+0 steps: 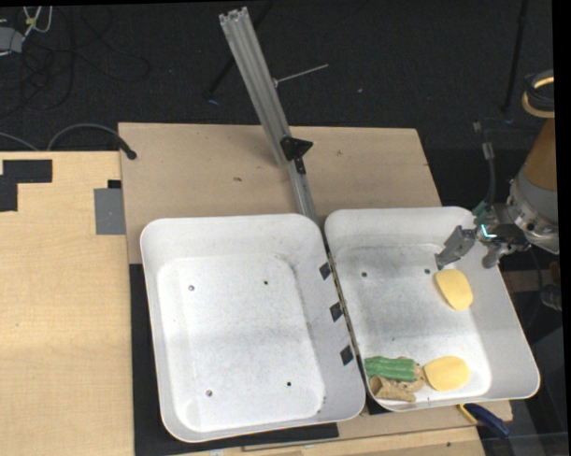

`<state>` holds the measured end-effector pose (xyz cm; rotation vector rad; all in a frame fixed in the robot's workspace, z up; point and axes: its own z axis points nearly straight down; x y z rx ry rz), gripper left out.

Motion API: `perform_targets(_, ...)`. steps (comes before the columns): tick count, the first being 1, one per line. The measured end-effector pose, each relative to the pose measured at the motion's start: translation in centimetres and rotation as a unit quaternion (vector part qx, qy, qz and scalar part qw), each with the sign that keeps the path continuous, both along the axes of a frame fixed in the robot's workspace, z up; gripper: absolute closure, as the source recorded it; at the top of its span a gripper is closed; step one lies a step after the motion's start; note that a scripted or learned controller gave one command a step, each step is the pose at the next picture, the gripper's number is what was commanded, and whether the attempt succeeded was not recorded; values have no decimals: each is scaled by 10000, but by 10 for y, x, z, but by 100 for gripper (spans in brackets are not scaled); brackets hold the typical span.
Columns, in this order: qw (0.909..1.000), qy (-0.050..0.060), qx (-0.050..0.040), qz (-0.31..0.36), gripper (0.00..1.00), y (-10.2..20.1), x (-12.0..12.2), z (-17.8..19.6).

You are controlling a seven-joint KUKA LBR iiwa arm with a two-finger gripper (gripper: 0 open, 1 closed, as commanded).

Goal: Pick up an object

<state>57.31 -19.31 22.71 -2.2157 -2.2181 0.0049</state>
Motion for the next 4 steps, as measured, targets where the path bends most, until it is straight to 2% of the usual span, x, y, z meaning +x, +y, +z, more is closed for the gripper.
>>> perform_targets(1,10000,-20,-5,3,0,0,1,2)
perform_targets(2,10000,11,4,-1,0,6,-5,-60)
perform_targets(3,10000,4,-1,-11,0,-3,-5,-116)
perform_targets(4,10000,-24,-8,-14,0,-3,-4,-136)
